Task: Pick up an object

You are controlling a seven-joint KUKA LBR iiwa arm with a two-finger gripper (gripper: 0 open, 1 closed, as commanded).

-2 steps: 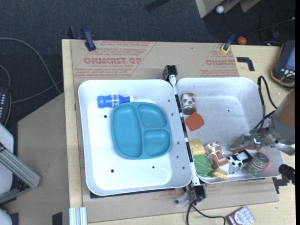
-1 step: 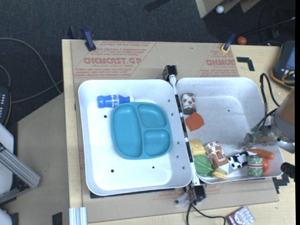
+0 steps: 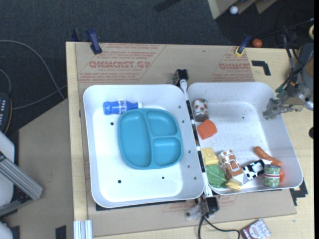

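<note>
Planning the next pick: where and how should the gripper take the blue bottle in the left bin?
Probably across the blue bottle's blue body, coming straight down from above. It lies on its side along the bin's far wall, white cap pointing right, just beyond the blue plate. Closing across its narrow width, far side to near side, should suit its round body, though the plate's rim crowds the near side.

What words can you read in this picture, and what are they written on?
"CHEMCAST GP": red print, repeated, on the brown protective paper covering the bench board.
Blue plastic bottle: label too blurred to read.
Small printed cans and cartons in the right white bin: too small to read.
</note>
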